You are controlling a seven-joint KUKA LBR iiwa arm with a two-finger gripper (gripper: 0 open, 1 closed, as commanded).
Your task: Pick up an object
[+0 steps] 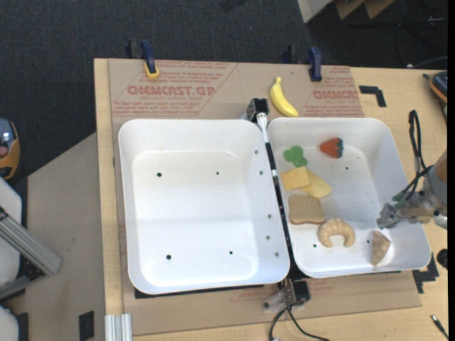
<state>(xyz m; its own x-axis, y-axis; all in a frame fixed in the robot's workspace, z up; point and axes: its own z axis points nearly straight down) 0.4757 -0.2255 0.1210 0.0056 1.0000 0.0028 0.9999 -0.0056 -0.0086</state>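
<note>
The right bin (370, 137) holds several toy foods. A red strawberry (331, 147) lies near its far wall, with a green leafy piece (295, 155) to its left. Below them are yellow cheese pieces (304, 182), a bread slice (306, 209), a croissant (336, 231) and a beige lump (379, 247) in the near right corner. My gripper (393, 215) reaches in over the bin's right wall and hovers low, just above the beige lump and right of the croissant. I see nothing held in it.
A yellow banana (283, 99) lies outside the bins on the brown board, behind the right bin. The left bin (135, 190) stands beside it. Blue clamps (313, 62) hold the board's far edge. A black cable (414, 137) hangs by the arm.
</note>
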